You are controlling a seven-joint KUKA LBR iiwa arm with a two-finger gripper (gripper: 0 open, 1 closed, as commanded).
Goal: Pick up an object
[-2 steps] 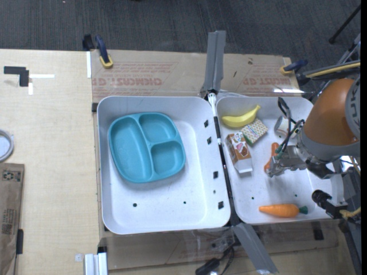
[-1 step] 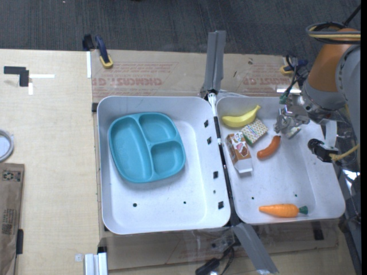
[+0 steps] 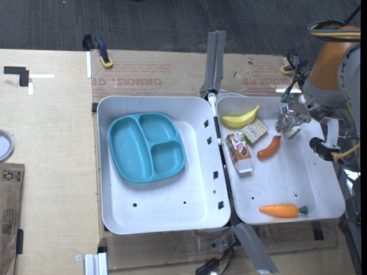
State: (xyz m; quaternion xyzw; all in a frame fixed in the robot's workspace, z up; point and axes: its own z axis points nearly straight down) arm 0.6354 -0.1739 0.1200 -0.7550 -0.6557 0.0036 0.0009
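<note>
Dark carpet lies behind the pale table [image 3: 46, 171], which carries two white bins side by side. In the left bin [image 3: 114, 211] sits a blue divided plate [image 3: 147, 146]. The right bin [image 3: 321, 193] holds a banana [image 3: 241, 117], a small patterned packet [image 3: 254, 132], a little carton [image 3: 239, 152], a sausage [image 3: 269, 147] and, well apart near the front wall, a carrot [image 3: 281, 210]. The jaws [image 3: 288, 125] hang just beside the sausage's upper end; how far they stand open I cannot tell from here, perhaps they touch nothing.
</note>
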